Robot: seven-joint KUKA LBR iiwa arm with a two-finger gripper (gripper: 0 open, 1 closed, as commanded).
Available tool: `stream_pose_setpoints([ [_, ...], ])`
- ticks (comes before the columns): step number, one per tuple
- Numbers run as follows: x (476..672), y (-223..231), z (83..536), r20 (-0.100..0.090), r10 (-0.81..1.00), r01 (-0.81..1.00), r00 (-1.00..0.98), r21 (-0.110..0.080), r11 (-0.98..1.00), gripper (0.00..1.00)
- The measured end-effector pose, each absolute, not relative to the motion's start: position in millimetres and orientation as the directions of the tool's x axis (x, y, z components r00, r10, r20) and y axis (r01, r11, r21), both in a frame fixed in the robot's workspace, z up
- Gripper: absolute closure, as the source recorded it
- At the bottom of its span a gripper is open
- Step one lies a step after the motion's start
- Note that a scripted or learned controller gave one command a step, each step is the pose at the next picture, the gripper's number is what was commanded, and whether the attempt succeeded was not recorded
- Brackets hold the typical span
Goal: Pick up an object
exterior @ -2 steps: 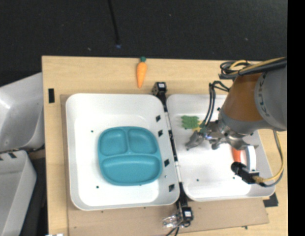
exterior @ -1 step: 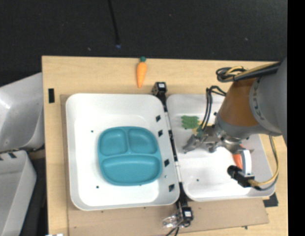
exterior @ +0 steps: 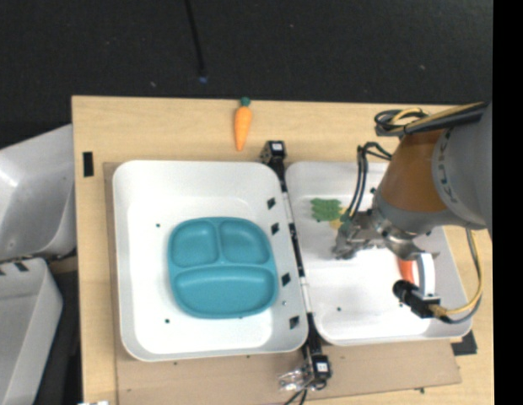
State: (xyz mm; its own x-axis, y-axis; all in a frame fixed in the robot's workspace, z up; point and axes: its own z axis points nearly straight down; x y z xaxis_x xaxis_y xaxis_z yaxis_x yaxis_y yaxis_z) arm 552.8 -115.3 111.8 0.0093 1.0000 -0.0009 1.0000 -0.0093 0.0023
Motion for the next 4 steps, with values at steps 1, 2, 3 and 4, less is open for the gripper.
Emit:
stream_pose_setpoints([
  [1,558.6,-112.5,174.6,-0.001,1.000,1.000,-0.003,0.007,0.003,1.00],
  [2,560.1,-113.8,214.9,-0.001,1.000,1.000,-0.003,0.006,0.003,1.00],
  [3,582.2,-57.9,216.1,0.001,1.000,1.000,-0.008,0.003,0.008,1.00],
  [4,614.4,-14.1,214.5,0.001,1.000,1.000,-0.007,0.003,0.007,1.00],
])
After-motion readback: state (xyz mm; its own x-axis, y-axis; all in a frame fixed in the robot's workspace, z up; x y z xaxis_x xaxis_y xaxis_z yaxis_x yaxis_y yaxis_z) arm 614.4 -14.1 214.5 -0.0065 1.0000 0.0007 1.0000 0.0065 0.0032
